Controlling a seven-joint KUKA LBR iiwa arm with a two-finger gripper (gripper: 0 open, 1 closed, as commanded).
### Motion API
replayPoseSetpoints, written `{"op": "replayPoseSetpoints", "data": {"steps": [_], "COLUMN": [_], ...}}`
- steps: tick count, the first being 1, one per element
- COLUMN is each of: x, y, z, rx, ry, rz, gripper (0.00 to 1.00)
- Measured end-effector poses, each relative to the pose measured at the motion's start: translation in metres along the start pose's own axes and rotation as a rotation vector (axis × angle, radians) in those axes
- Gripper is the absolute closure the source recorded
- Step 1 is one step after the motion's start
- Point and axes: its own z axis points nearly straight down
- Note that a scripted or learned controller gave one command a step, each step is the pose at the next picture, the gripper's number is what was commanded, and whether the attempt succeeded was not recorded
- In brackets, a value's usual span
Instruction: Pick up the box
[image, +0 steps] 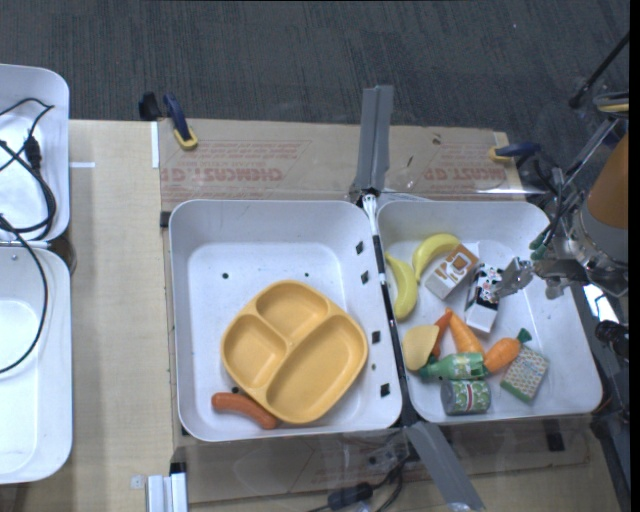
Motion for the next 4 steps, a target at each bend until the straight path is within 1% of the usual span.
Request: {"op": "replayPoseSetpoints", "data": {"steps": [1,2,3,4], "x": [0.052,0.077,0.109,0.134], "y": [0.015,-0.055,-0.050,-0.048], "z": [0.044,-0.120,-0.018,-0.067], "rx": [0.002,-0.002,0.002,-0.001], "ry": [0.000,-0.002,-0.001,-0.002], "rz": [0.163,0.208,0.334,0.480], "gripper": [0.00,0.00,0.00,0.00]}}
